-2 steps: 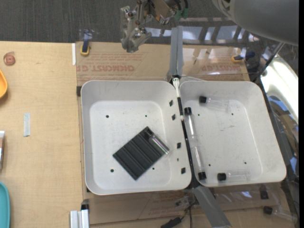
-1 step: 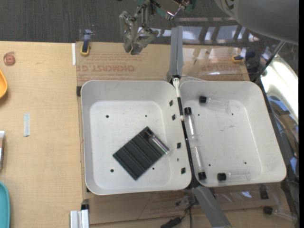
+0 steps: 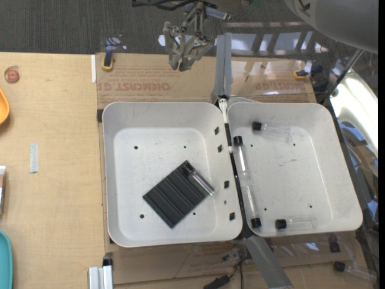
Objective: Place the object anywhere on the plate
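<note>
Brown cardboard covers the bench (image 3: 54, 161), and two white bins sit on it side by side in the middle of the frame. On the floor of the left bin (image 3: 120, 221) lies a dark ribbed plate (image 3: 173, 195), turned at a slant, lower centre of that bin. A clear tube (image 3: 201, 181) rests on the plate's upper right corner, touching it and reaching a little past its edge.

Over in the right bin (image 3: 337, 179) lie more clear tubes with black caps: one near the top (image 3: 274, 131), two along the left wall (image 3: 243, 179), one along the bottom wall (image 3: 298, 224).

At the top of the frame, above the left bin's far edge, hangs the gripper (image 3: 183, 53), well apart from the plate and tube. Its fingers are spread and hold nothing. Part of the grey arm (image 3: 343, 8) fills the upper right corner.
</note>
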You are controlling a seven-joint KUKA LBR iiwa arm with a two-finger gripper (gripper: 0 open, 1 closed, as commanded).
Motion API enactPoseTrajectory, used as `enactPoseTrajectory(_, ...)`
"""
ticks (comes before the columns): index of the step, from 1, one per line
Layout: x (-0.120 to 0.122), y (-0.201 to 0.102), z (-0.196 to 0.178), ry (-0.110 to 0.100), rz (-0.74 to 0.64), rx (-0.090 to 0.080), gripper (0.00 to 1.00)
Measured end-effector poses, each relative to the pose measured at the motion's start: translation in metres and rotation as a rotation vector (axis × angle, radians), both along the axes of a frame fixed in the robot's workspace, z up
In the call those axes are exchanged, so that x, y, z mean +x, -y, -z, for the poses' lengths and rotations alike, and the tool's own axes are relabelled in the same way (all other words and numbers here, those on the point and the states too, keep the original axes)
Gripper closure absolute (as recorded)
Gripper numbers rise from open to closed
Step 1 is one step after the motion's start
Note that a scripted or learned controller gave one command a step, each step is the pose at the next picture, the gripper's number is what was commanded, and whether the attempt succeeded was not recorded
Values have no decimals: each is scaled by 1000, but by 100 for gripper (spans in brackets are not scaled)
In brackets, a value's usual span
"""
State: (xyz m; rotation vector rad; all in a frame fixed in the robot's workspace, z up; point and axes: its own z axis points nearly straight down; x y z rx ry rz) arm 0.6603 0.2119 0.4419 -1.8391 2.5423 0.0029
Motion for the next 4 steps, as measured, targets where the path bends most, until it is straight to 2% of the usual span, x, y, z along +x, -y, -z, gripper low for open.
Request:
enactPoseTrajectory(1,0,2,0,2,-341,0,100)
enactPoseTrajectory(2,0,-16,1,1,-711,1,100)
enactPoseTrajectory(3,0,-16,7,2,-1049,1,100)
enactPoseTrajectory(4,0,-17,1,2,-1254,1,100)
